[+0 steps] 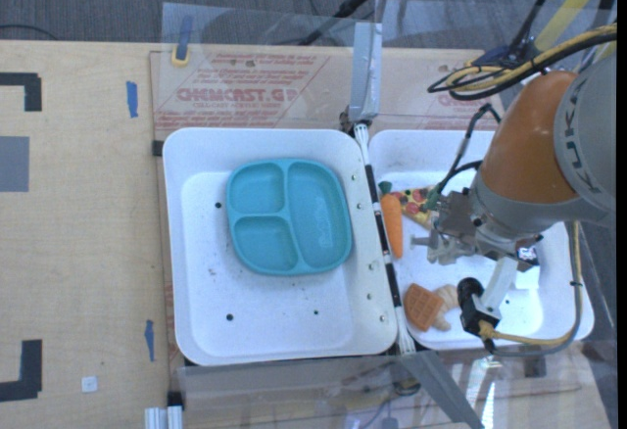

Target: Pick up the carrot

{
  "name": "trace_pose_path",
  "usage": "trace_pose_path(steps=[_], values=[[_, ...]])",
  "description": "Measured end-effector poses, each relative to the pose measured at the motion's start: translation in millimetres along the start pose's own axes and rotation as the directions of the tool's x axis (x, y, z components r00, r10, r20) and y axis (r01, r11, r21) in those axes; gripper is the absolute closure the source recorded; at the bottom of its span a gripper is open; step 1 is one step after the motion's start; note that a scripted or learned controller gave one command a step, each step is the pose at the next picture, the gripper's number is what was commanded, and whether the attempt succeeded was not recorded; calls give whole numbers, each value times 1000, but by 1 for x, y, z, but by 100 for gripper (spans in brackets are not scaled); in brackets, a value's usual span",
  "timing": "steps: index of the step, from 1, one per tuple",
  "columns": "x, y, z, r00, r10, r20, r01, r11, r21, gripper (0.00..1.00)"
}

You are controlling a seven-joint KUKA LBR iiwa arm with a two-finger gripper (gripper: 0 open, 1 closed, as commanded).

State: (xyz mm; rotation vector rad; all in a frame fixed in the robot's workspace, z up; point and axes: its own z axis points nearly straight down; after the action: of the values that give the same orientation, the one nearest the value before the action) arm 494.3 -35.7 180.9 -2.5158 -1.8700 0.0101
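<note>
On the left of the desk (69,270), bare wood is seen with black tape marks and small blue tape strips. The left bin (196,319) carries a teal divided plate (290,216), laid flat towards its far half with its three compartments unfilled; it is probably set there as a place for picked items.

Past the rim shared by the two bins, the carrot (392,224) is found in the right bin (558,319), lying along its left wall with its length running near to far, just beside that wall. Small colourful toy food pieces (419,200) lie close to its far end. Nearer in the same bin, a waffle-like brown piece (424,307) rests beside a pale item.

The pincer (444,239) is held low over the right bin, just right of the carrot and apart from it; whether it is open or closed cannot be told, as the wrist hides it. Nothing is seen to be gripped. The arm, grey with its orange band (524,148), is judged to be placed for an approach, and a shift leftward towards the wall seems needed, where little room is left.
</note>
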Motion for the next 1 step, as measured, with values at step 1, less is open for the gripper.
trace_pose_path(steps=[1], values=[[-15,-11,0,951,310,0,-310,951,0,100]])
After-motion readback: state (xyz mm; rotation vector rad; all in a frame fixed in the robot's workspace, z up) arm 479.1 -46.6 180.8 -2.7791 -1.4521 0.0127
